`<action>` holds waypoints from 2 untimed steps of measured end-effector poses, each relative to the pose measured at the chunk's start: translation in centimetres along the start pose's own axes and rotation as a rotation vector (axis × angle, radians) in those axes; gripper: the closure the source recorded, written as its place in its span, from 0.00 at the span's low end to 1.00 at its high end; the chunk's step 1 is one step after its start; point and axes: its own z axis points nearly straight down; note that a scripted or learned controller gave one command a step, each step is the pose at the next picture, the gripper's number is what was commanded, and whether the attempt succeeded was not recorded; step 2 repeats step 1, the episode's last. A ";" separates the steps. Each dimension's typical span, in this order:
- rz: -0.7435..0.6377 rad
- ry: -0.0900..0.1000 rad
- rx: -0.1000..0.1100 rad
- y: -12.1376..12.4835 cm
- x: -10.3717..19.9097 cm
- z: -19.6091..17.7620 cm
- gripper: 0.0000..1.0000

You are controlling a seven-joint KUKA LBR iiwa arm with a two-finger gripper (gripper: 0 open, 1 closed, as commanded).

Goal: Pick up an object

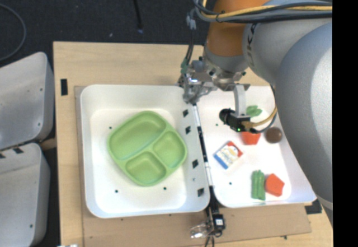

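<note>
A green divided plate (147, 148) is seen down-left of the gripper (193, 90), a white card (227, 154) down-right; its grip state cannot be told.

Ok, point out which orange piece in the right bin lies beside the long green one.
The lower orange piece, close to the right bin's near edge, just right of the long green piece. The other orange piece lies farther up, by a brown lump.

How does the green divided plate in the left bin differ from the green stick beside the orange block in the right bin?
The plate is broad, pale green, with three compartments; the stick is narrow, darker and plain. The plate lies in the left bin; the stick lies close beside the orange block in the right bin. Both are green.
</note>
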 end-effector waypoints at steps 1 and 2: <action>-0.001 0.000 0.000 -0.2 5.2 0.3 1.00; -0.001 0.000 0.000 -0.2 5.2 0.3 1.00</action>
